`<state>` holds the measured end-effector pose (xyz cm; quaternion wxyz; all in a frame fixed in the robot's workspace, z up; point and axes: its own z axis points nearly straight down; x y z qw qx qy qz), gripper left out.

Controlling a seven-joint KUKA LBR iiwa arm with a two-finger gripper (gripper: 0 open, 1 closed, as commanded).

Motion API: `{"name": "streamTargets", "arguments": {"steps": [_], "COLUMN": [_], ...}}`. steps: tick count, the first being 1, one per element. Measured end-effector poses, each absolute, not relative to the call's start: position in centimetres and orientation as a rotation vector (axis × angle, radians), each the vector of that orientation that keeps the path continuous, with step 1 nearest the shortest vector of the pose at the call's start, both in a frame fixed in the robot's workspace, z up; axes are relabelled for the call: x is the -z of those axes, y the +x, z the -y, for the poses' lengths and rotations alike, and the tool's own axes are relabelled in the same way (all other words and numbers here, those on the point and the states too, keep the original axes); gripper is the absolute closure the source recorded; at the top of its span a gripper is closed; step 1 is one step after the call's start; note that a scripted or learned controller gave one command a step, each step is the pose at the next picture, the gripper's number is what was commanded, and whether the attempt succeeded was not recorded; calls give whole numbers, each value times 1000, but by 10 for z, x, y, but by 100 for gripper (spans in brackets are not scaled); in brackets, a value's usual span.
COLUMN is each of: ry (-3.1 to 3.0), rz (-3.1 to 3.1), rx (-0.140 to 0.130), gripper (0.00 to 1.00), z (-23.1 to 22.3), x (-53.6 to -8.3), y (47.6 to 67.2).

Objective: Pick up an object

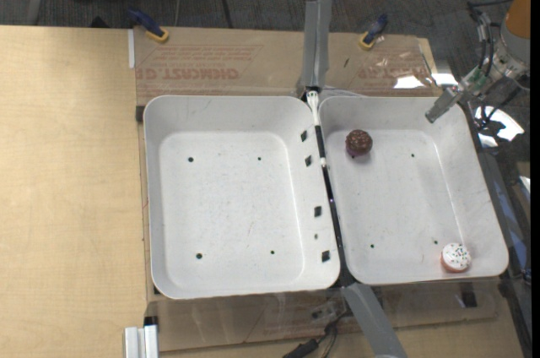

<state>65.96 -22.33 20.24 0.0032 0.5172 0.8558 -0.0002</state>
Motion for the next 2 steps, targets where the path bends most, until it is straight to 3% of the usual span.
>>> {"name": "streamTargets", "arguments": {"steps": [1, 2], "ry": [1663, 1488], "rz": [-2668, -2762], "rx": [2, 1], "gripper": [0, 0], "z": [180, 222], "x": [-111, -131], "y": [579, 639]}}
